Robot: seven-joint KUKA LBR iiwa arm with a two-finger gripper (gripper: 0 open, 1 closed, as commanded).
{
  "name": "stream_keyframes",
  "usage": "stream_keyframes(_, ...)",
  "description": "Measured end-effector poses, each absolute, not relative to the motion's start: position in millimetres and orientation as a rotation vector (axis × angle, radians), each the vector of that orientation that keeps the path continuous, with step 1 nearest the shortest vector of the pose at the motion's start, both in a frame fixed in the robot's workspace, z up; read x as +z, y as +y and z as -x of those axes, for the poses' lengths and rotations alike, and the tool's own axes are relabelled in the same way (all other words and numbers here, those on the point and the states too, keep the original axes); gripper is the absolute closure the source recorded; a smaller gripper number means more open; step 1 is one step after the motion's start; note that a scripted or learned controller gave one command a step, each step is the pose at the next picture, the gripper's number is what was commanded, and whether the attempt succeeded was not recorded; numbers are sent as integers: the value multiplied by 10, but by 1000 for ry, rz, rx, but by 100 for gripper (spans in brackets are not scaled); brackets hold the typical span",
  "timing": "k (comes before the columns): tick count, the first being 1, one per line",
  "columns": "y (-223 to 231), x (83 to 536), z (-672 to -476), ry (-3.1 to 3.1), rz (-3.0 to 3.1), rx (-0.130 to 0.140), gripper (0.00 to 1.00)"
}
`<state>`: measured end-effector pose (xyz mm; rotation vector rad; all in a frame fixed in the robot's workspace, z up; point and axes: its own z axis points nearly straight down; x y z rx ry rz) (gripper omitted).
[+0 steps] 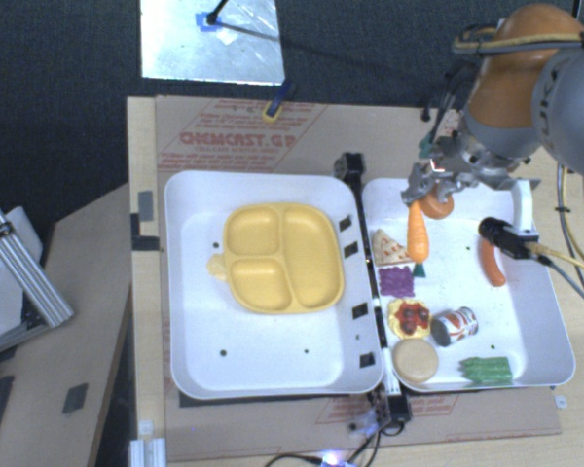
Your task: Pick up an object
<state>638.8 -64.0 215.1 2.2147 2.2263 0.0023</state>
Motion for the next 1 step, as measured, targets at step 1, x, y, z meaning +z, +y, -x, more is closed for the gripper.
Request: stream_keyframes(1,-636,2153,-6383,2226,-2216,2,100)
